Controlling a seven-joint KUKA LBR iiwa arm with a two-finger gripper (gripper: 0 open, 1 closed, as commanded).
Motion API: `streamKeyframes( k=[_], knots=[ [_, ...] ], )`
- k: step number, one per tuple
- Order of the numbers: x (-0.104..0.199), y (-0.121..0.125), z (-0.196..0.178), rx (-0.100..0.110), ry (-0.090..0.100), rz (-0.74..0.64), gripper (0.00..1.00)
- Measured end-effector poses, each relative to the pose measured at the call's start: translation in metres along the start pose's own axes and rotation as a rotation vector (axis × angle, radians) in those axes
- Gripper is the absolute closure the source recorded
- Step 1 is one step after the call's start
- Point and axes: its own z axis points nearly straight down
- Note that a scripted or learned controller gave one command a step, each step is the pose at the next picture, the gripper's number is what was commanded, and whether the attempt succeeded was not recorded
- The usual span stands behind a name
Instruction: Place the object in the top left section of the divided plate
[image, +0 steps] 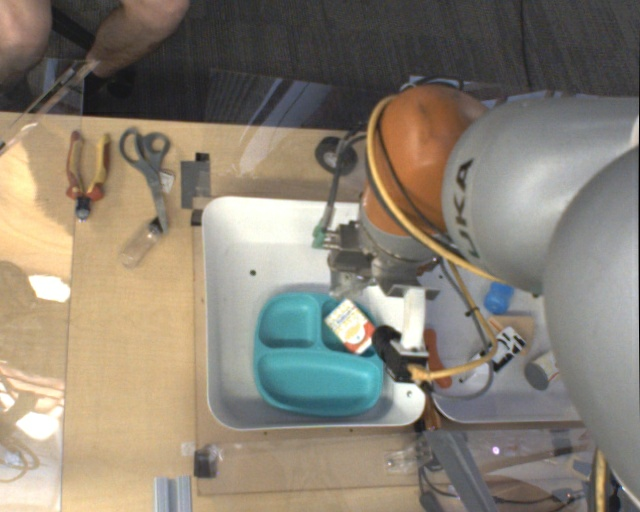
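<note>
In the left white bin (230, 300) lies a teal divided plate (315, 355), one long section nearest the camera and two smaller ones behind; a small white packet with an orange print (346, 323) rests tilted at the plate's right rear section, against the rim; the gripper (362, 290) hangs directly above it, and whether its fingers pinch the packet cannot be told; on the bench at left lie scissors (150, 175) and red-handled pliers (85, 170).
</note>
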Motion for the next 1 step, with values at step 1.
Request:
streamKeyframes(
  k=[1],
  knots=[
    [0.0042, -0.0383, -0.0174, 0.001, 0.000, -0.027, 1.00]
  ],
)
